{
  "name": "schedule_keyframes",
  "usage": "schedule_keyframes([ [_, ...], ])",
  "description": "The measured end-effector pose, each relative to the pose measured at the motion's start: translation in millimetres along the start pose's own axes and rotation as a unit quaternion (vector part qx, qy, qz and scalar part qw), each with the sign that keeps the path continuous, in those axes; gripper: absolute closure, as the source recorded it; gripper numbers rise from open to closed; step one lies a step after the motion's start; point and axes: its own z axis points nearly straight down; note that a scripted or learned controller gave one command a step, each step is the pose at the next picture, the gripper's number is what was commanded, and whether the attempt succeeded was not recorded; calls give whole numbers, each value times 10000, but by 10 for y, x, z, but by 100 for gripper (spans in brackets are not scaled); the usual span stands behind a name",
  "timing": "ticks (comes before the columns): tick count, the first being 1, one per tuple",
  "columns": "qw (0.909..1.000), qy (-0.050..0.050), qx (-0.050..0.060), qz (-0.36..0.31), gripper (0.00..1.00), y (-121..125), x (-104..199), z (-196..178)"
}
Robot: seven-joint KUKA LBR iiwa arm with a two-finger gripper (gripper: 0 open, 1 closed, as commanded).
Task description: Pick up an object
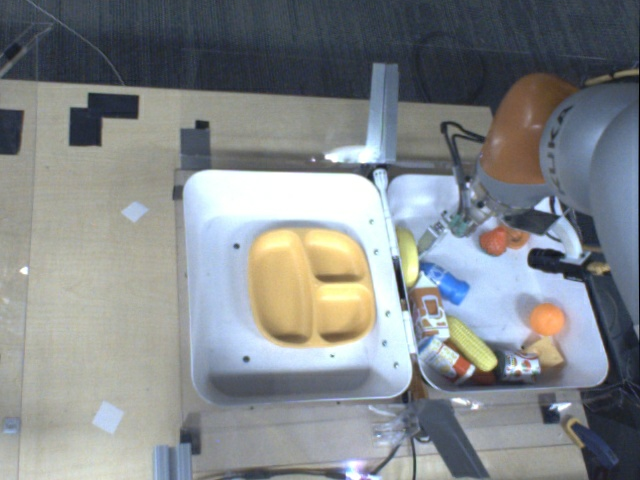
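- Tomato (493,240) lay in the far part of the right bin (596,360), just right of the gripper (457,223).
- Gripper's grasp could not be told.
- Orange (546,319), corn (472,343) and bottle (444,282) lay nearer.
- Yellow tray (310,286) sat in the left bin (212,268).
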Motion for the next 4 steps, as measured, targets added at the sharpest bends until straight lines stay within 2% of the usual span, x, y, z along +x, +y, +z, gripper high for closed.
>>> schedule_keyframes([
  [1, 9887, 82, 100, -1495, 0, 175, -163, -6],
  [2, 9901, -23, -27, -1406, 0, 65, 292, -1045],
  [3, 9996, 28, 31, 288, 0, -63, -330, -98],
  [4, 9896, 19, 48, 1438, 0, 120, -341, -44],
])
